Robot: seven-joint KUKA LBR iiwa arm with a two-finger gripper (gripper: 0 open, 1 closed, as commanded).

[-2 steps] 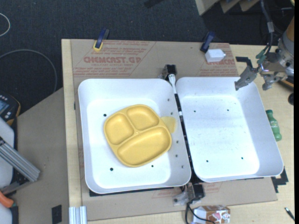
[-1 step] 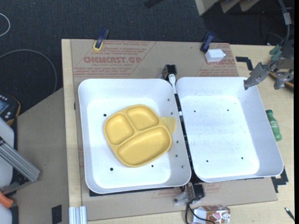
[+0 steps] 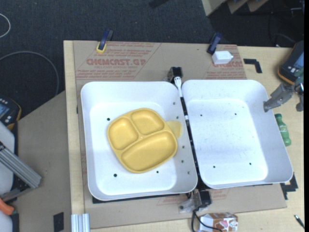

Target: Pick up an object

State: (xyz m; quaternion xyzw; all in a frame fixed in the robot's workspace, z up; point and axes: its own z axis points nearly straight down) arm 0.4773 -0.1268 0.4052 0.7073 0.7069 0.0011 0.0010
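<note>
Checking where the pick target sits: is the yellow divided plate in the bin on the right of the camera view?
No, the yellow divided plate lies in the left bin, beside the right bin.

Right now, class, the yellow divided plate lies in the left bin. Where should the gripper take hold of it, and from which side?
Probably the raised outer rim of the yellow divided plate, coming straight down from above. It lies flat in the left bin, too wide to span, so only its thin edge suits two fingers. The rim toward the bin's middle, on the plate's upper left, has the most room around it; the gripper sits at the right bin's far edge.
</note>
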